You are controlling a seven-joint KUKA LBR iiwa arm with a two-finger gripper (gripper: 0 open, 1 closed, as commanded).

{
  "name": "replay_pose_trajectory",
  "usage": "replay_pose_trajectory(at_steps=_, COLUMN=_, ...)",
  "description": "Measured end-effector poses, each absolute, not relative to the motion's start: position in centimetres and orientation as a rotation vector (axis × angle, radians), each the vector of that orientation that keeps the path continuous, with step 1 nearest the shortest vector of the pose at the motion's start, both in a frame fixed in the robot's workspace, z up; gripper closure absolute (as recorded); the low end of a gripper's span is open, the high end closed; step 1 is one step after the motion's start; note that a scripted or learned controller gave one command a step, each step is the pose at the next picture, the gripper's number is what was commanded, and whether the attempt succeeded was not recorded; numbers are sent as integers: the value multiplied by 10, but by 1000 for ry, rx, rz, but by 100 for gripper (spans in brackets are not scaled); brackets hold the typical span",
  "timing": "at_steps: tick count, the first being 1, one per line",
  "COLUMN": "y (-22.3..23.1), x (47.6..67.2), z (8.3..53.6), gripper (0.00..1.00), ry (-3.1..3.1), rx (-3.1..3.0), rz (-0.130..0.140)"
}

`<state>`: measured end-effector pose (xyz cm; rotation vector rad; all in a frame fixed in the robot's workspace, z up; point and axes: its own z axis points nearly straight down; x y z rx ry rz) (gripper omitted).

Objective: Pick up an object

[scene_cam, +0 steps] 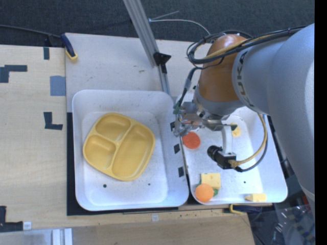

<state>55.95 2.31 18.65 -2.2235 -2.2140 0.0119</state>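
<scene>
A: Left to right, what's on the desk [30,137]?

B: The left bin [82,188] holds a yellow divided plate [118,145] at centre-left of the frame. Past the divider, the right bin [273,185] carries a red-orange ball [191,141], and lower down an orange ball [204,192] beside a yellow block [210,179], with a small yellow piece [255,197] at lower right.

A: And the hand [185,122]?

B: It hangs at the right bin's left edge, just above the red-orange ball. Whether it's wide or narrow, I cannot tell.

A: Which step?

B: The approach, I'd judge; nothing looks lifted. Next it should settle squarely over that ball, then close and rise.
</scene>
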Motion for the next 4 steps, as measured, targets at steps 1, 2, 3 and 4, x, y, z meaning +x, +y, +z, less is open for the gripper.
replay_pose_trajectory(at_steps=1, y=-9, x=575, z=188, gripper=100, ry=-2220, rx=-2223, rz=3)
replay_pose_trajectory(at_steps=2, y=-6, x=575, z=198, gripper=100, ry=-2222, rx=-2217, rz=3)
replay_pose_trajectory(at_steps=3, y=60, x=615, z=187, gripper=100, ry=-2230, rx=-2211, rz=-2)
replay_pose_trajectory(at_steps=4, y=39, x=589, z=217, gripper=100, ry=-2221, rx=-2219, rz=2)
